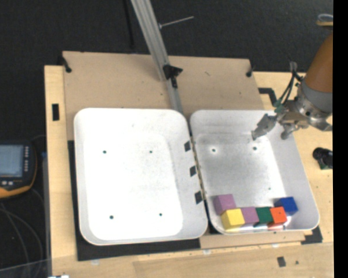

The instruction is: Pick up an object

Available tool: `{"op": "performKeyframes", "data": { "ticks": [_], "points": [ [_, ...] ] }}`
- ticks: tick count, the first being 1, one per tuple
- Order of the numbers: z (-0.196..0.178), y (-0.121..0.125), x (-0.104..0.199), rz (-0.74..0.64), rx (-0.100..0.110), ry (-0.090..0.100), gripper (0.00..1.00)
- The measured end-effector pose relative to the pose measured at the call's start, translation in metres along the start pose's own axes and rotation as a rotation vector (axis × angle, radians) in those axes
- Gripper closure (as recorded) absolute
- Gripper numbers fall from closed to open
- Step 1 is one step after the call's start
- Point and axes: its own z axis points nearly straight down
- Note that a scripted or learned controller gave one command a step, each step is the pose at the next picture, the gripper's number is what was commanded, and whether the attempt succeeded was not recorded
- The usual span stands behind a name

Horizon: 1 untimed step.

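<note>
**White bins, approach step, nothing gripped**

White left bin (133, 172) is sitting bare. Blocks are clustering at lower right of the right bin (243, 138): purple block (224, 202), yellow block (233, 218), blue block (286, 204). Gripper (272, 126) is hovering at upper right, fingers spread, holding nothing. Next: probably travelling down-frame, then descending over one block.

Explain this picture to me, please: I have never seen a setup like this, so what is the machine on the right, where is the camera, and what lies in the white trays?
The camera is fixed above a bench and looks down at a slant. The machine reaching in from the right is a grey robot arm with an orange band; at its tip is a gripper, hanging over the far end of the right bin. Nothing is seen between its fingers. The left bin sits beside it. At the right bin's near edge lie small blocks: two purple blocks, a yellow block, a green block, an orange block and a blue block.
</note>
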Motion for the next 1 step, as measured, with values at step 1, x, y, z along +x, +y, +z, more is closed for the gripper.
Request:
{"op": "performKeyframes", "data": {
  "ticks": [1],
  "points": [
    [0.1221, -0.0406, 0.0192, 0.007, -0.004, 0.0, 0.0]
  ]
}}
